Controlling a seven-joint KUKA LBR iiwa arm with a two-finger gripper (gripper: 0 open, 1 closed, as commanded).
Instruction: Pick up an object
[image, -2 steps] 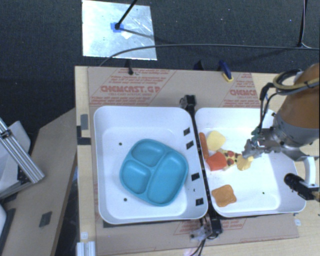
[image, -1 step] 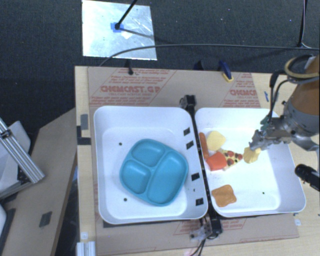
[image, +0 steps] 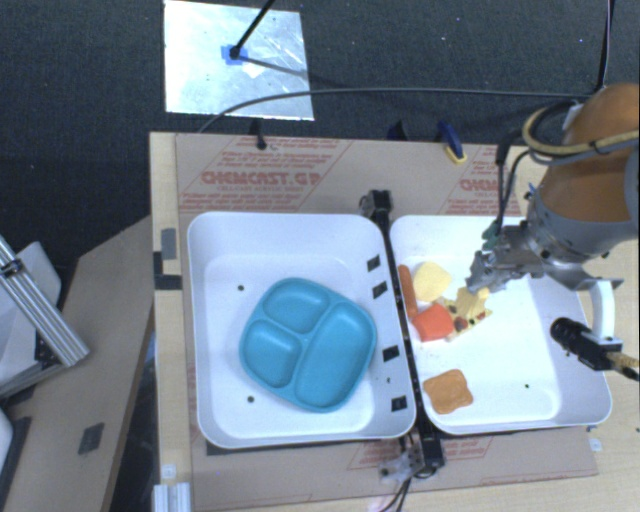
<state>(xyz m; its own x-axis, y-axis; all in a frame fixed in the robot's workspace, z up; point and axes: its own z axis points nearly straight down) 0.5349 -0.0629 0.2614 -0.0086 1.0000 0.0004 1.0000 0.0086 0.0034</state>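
1. two white bins sat side by side on the bench. the left bin (image: 215, 260) held a blue divided plate (image: 307, 343), lying flat near the middle.
2. the right bin (image: 560, 400) held the small items available for picking: a pale yellow piece (image: 432, 281), a red piece (image: 434, 322) just below it, a thin orange stick (image: 405, 288) along the divider, and an orange-brown slab (image: 448, 390) lying apart toward the front.
3. the arm (image: 585, 170) reached in from the right, and the gripper (image: 482, 290) was lowered over the cluster, at a small yellowish item (image: 472, 305) just right of the red piece.
4. pincer state: cannot tell. the wrist housing and clutter obscured the tips, so no grasp could be confirmed.
5. judgement: the items were crowded together against the divider, likely making a clean single pick awkward; the gripper's low position suggested a grasp attempt on the yellowish item, nothing visibly lifted yet.
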